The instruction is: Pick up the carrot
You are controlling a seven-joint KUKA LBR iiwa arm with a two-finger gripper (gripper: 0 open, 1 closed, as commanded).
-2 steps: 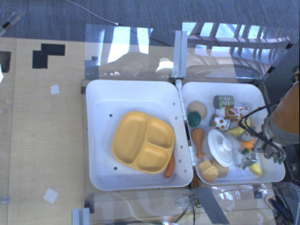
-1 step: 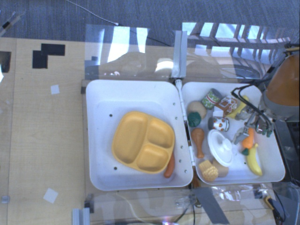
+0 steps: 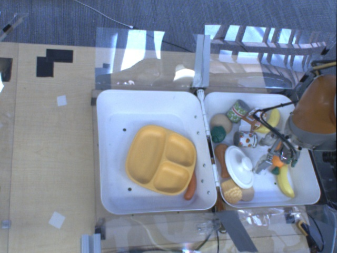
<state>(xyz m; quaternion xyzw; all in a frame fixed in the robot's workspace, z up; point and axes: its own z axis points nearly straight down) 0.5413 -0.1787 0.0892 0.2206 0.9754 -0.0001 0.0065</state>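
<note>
The carrot (image 3: 277,162) is a small orange piece with a green end. It lies in the right bin (image 3: 310,196), just above a banana (image 3: 285,181). My gripper (image 3: 274,161) is down in that bin, right of the white dish (image 3: 241,166). Its fingers are closed on the carrot, which shows between them. The grey arm with its orange band (image 3: 316,107) comes in from the right and hides the bin's right edge.
The right bin is crowded with a can (image 3: 237,110), a potato (image 3: 221,122), a green piece (image 3: 218,134), a second banana (image 3: 273,119) and a corn cob (image 3: 232,191). In the left bin (image 3: 113,141) are a yellow divided plate (image 3: 160,159) and a reddish sausage-like piece (image 3: 190,187).
</note>
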